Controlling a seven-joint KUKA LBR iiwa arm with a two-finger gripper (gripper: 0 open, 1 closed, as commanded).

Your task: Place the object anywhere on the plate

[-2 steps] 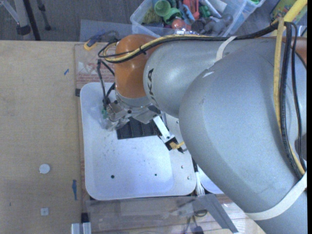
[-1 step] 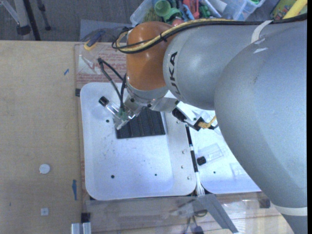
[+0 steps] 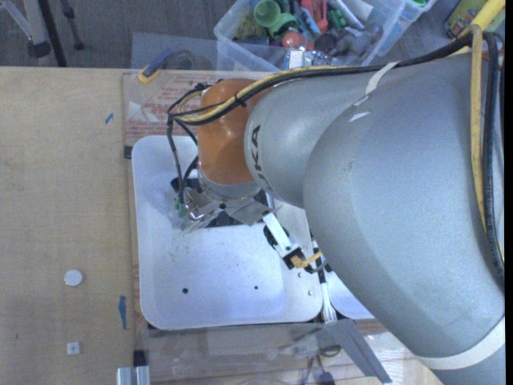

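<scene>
You are looking, from the left, at the tan wooden worktop [image 3: 64, 183]; then the shallow white plastic bin [image 3: 216, 283]; the grey arm's pincer [image 3: 191, 207] is hanging low over its upper left corner; the object, its heading and any plate are hidden, so progress cannot be judged.

We are seeing a grey arm [image 3: 385, 191] wearing an orange band [image 3: 224, 135], with black and yellow cables [image 3: 481, 135] running along it. The bin [image 3: 216, 287] is showing white with small dark specks. The bench [image 3: 56, 199] is looking tan, and a clear tub [image 3: 321, 14] at upper centre is holding multicoloured toys.
</scene>
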